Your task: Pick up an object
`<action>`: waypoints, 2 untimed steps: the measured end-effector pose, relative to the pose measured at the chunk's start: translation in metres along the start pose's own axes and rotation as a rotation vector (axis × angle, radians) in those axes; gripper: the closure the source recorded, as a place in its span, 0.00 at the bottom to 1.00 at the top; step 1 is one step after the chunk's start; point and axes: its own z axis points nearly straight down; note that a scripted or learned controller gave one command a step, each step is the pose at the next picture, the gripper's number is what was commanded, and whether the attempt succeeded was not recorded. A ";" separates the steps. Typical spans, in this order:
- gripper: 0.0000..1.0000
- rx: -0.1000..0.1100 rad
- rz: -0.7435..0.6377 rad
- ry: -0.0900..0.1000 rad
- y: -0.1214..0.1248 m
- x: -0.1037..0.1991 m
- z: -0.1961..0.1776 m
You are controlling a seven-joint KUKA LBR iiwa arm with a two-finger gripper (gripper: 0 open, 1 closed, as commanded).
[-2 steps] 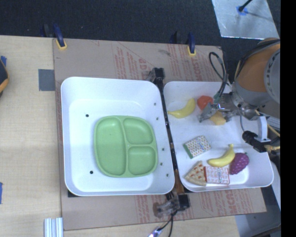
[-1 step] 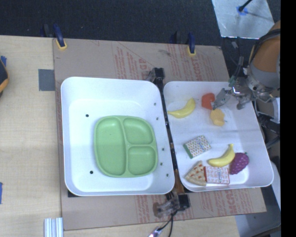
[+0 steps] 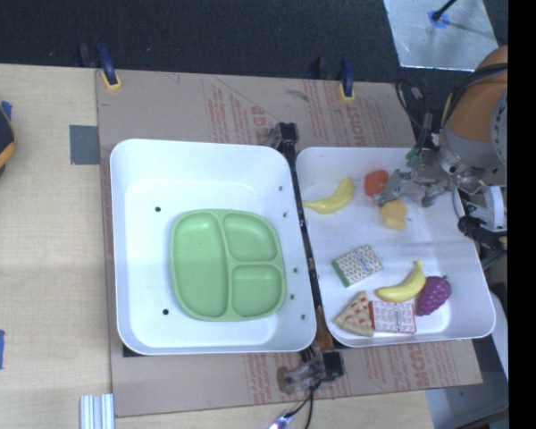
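Lowest in the frame, a pizza slice (image 3: pixel 355 315), a red-and-white packet (image 3: pixel 394 316) and purple grapes (image 3: pixel 433 294) line the right bin's (image 3: pixel 482 329) lower edge, a banana (image 3: pixel 404 285) and patterned box (image 3: pixel 356 264) just above. Upper right, the gripper (image 3: pixel 402 192) hovers over a small yellow block (image 3: pixel 394 214) beside a red piece (image 3: pixel 376 182); fingers' state cannot be told. Another banana (image 3: pixel 331 197) lies left. A green divided plate (image 3: pixel 226 263) sits in the left bin (image 3: pixel 134 164).
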 end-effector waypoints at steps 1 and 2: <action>0.00 0.001 0.000 0.000 0.000 0.000 0.000; 0.00 0.000 0.001 -0.001 0.000 0.001 0.000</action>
